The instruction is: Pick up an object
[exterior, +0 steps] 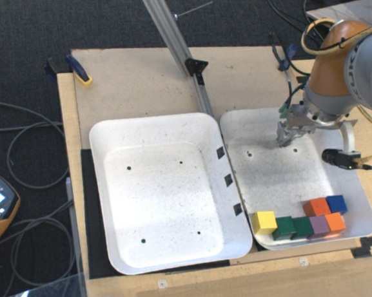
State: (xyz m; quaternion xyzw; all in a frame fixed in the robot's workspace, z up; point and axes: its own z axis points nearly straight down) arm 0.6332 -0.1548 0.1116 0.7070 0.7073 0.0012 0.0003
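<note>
In the right bin (275,169): hand (286,136) low over the far part, well apart from the blocks
Hand state: cannot tell
Blocks: yellow (265,221), green (292,226), purple (319,225), orange (334,221), red (318,207), blue (336,204), clustered at near edge

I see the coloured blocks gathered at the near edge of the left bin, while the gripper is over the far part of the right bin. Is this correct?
Not quite: the camera view shows the coloured blocks at the near edge of the right bin, not the left bin. The rest stands: the gripper is over the far part of the right bin.
</note>
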